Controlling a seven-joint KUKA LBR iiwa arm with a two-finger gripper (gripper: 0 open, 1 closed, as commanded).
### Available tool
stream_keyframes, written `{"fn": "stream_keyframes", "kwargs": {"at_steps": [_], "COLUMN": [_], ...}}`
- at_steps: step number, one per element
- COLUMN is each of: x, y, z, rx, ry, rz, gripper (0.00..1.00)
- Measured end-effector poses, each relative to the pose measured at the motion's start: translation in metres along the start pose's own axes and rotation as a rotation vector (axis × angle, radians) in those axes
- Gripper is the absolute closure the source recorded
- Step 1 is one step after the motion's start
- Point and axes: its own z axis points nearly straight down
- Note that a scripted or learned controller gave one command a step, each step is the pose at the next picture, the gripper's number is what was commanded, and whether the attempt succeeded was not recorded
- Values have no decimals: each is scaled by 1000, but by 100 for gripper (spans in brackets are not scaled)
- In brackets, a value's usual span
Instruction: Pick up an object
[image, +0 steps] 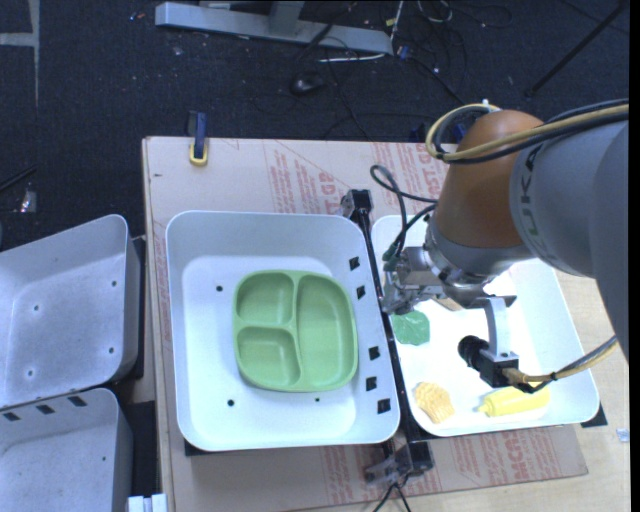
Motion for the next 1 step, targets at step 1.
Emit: {"fn": "stream_keyframes", "kwargs": {"at_steps": [1], "x": [57], "y": [-6], "z": [-1], "rx": [1], "ry": [-1], "rz": [3], "gripper": [100]}}
